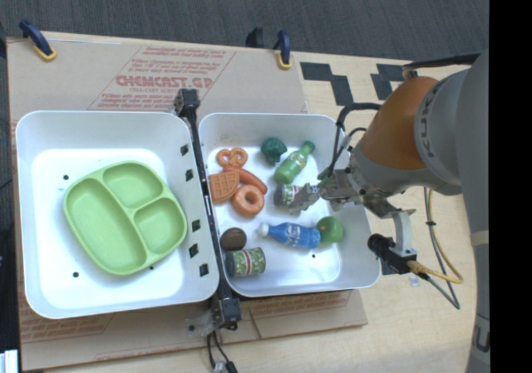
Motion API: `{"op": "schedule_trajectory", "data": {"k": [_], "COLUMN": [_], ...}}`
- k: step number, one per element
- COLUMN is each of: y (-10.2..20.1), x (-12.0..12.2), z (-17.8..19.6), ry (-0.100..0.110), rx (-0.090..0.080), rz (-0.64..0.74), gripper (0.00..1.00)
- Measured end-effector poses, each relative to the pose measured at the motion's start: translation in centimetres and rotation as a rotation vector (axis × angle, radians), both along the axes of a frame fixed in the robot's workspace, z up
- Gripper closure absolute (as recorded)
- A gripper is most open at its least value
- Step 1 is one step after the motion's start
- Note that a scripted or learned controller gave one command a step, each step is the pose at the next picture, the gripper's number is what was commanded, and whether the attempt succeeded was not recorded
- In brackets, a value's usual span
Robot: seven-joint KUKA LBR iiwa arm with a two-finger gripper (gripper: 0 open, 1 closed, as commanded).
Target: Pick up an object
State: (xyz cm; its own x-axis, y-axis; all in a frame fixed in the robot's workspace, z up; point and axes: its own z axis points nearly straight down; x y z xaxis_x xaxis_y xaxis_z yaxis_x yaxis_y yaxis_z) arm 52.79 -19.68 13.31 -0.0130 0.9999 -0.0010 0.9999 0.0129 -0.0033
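Landmark: the right bin (pixel 353 267), holding all the small toys.
Arm (pixel 416 134): reaches over the bin's right wall.
Left bin (pixel 33 280): just beside the right bin, carrying a green divided plate (pixel 125 215).
Gripper (pixel 306 195): low at the bin's middle, on a small can (pixel 288 194); whether its fingers grip it, I cannot tell.
Blue bottle (pixel 293 235): lying below the gripper, touching a green ball (pixel 331 229).
Green bottle (pixel 293 165): just above the can.
Doughnut (pixel 248 199): left of the can, beside a waffle (pixel 223 187) and pretzel (pixel 232 158).
Green jar (pixel 245 262): near the bin's front wall, under a brown ball (pixel 233 238).
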Motion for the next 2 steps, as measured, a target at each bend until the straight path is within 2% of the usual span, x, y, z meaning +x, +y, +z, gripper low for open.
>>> {"op": "schedule_trajectory", "data": {"k": [1,2], "y": [-0.5,-0.5], "x": [6.2,6.2], "z": [-4.2,-3.1], "ry": [0.000,-0.001], "rx": [0.001,0.002], "rz": [-0.006,-0.002], "gripper": [0.00,1.00]}}
